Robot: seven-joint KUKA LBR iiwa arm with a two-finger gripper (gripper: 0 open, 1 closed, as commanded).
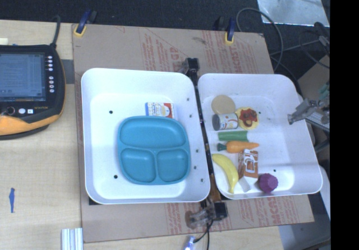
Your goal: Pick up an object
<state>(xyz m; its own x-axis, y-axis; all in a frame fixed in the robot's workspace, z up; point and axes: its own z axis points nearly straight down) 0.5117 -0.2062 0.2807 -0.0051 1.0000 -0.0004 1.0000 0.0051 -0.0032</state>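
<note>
The right bin (pixel 280 89) holds several small objects: a tan round disc (pixel 223 103), a small can (pixel 227 122) lying on its side, a pizza-like toy (pixel 247 117), a green vegetable (pixel 233 135), a carrot (pixel 242 146), a banana (pixel 226 170), a brown packet (pixel 249 163) and a purple ball (pixel 267 182). The gripper (pixel 298 114) pokes in at the right edge, over the right rim of this bin and apart from the objects. Nothing shows between its tips.
The left bin (pixel 101 92) holds a blue divided plate (pixel 153 149) and a small white-and-blue box (pixel 160 109). A teach pendant (pixel 28 89) lies on the bench at far left. Clamps (pixel 229 36) sit on the cardboard base.
</note>
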